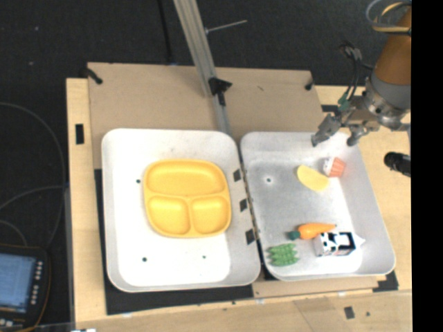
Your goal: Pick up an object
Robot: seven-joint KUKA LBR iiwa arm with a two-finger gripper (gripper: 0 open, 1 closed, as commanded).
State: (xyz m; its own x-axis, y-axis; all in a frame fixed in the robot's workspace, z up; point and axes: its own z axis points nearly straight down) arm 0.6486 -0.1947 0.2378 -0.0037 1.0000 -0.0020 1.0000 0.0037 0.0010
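My gripper (337, 138) hangs over the far right corner of the right bin (277, 206), its two dark fingers spread apart with nothing between them. Just below it lie a small orange-and-white cup-like toy (334, 167) and a yellow banana-shaped piece (313, 178). Nearer the front of the same bin sit an orange carrot (315, 230), a black-and-white cow-patterned block (336, 243) and a green leafy toy (283, 255).
The left bin (124, 254) holds a yellow divided plate (187, 197). A metal pole (197, 40) slants up from between the bins at the back. A tablet screen (19, 281) lies off the bench at lower left.
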